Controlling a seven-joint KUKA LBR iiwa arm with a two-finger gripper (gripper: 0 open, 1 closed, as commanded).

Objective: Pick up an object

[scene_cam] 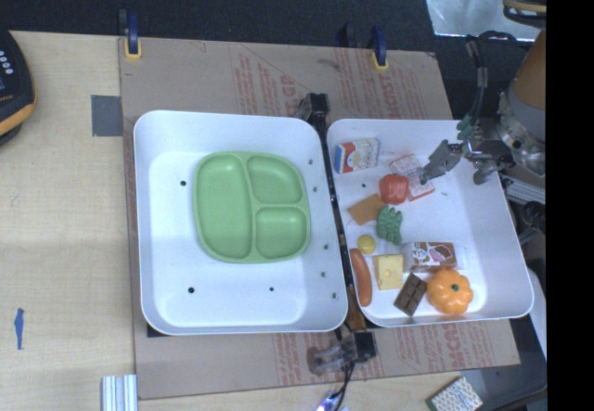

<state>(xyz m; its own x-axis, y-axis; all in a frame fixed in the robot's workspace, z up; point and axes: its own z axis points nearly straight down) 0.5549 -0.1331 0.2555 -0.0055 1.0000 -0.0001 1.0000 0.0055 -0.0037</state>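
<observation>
Two white bins, one green tray

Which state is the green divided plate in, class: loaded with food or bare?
Bare. The green divided plate lies flat in the left bin; all three compartments show plain green, with nothing in them.

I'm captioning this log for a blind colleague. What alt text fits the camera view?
A grey arm's gripper hangs over the right bin, near a red tomato among toy foods including an orange pumpkin and a hot dog. The left bin holds a green divided plate.
</observation>
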